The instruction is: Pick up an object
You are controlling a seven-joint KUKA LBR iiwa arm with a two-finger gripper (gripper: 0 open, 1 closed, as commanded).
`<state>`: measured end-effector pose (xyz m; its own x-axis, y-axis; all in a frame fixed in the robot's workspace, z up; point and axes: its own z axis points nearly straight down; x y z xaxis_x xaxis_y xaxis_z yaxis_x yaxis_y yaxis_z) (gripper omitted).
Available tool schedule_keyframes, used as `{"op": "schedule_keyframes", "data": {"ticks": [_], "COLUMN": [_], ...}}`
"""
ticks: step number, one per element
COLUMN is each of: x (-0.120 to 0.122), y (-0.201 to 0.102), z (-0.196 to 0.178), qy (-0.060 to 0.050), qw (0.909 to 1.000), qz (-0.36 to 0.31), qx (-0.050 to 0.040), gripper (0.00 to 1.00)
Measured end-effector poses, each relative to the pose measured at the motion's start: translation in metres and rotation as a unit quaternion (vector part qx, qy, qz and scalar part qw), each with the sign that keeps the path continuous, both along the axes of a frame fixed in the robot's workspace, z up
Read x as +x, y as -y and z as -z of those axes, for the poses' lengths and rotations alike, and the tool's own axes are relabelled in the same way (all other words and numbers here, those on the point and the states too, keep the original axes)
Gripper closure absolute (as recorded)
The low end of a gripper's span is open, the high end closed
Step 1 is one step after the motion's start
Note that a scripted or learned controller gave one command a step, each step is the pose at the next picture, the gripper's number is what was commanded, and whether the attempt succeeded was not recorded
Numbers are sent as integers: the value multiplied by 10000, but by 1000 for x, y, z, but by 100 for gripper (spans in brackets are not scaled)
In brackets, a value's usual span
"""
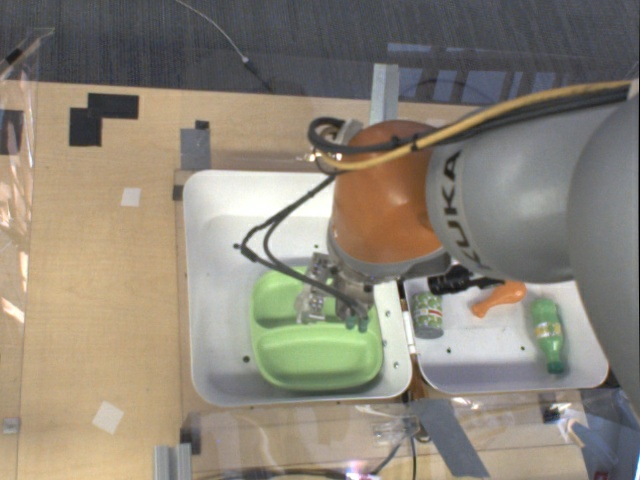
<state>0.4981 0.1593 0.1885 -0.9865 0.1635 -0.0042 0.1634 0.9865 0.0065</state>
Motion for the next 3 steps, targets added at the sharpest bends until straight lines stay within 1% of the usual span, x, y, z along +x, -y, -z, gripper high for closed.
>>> {"op": "schedule_keyframes", "data": {"ticks": [1,2,3], "x": [-11,-8,-8], "y": [-50,-27,-64], "z": [-14,-84,-42], "qy": [-6,38,-5], "qw": [9920,9959,9963], "qz": [1259,-901,-862], "qx": [-6,-12,-18], "gripper": [100,100,100]}}
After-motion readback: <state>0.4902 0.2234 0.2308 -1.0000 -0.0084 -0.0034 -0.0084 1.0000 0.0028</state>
